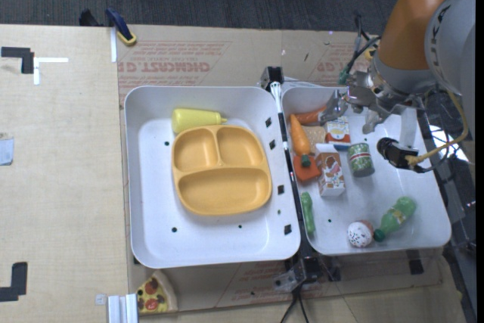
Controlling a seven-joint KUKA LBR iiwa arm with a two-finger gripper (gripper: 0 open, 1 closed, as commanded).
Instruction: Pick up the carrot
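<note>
Since the carrot (299, 136) lies along the right bin's (423, 234) left wall, my tool (349, 104) hovering just right should drop along its length; can't tell if it's apart or together.

— What colours sit in the bins?

— My arm (423, 11) is grey with an orange band. The bins (151, 185) are white. A yellow divided plate (221, 169) fills the left one, a yellow bottle (197, 117) beside it.

— And the right one?

— An orange carrot (300, 138) with a green tip, a green-labelled can (361, 160), a green bottle (395, 217), and a red-and-white carton (330, 174).
</note>
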